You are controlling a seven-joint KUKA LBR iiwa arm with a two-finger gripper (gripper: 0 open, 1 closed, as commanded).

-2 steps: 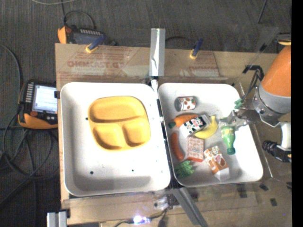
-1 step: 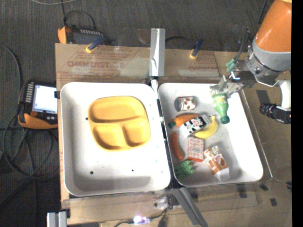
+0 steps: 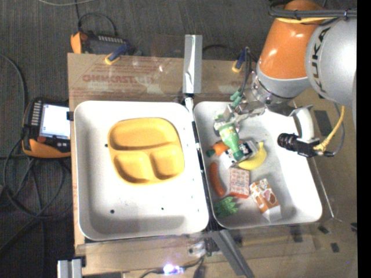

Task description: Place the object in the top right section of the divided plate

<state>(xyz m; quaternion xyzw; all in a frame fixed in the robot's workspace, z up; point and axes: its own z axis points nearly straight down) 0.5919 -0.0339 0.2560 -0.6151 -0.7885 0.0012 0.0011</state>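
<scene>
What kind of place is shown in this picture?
Probably a robotics lab test bench: a grey and orange robot arm reaches over two white bins, toy food fills one, and loose cables cross the floor.

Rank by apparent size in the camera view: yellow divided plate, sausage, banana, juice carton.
1. yellow divided plate, clearly largest
2. juice carton
3. sausage and banana: look alike, and the banana is partly covered.

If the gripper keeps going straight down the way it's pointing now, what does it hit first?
Most likely the green bottle right under the gripper in the right bin. The banana and carrot lie just beside that line. Depth is hard to judge from this slanted view.
</scene>
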